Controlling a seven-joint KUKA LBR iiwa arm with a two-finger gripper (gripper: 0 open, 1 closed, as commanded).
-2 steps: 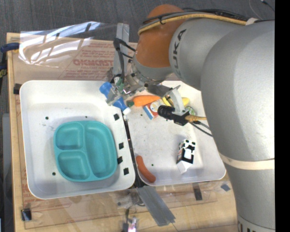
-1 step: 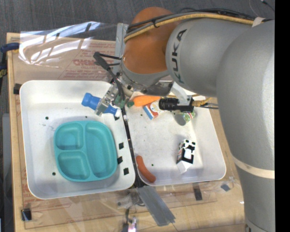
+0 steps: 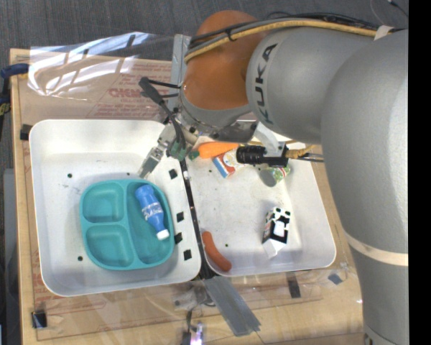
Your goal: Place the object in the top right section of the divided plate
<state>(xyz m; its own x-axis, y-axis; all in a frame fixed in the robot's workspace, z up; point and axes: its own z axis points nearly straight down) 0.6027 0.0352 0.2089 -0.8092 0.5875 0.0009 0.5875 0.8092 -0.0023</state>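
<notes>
A wooden bench [image 3: 93, 95] stands on dark grey carpet [image 3: 79, 9] — the floor shows along the top and left edges. A sheet of clear plastic [image 3: 79, 67] lies wrinkled over the bench's far left corner, catching bright glare. Grey tape [image 3: 230, 307] crosses the near edge — light falls evenly.

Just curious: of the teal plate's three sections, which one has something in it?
The long right-hand section of the teal divided plastic plate: a blue tube with a white cap lies in it.
</notes>
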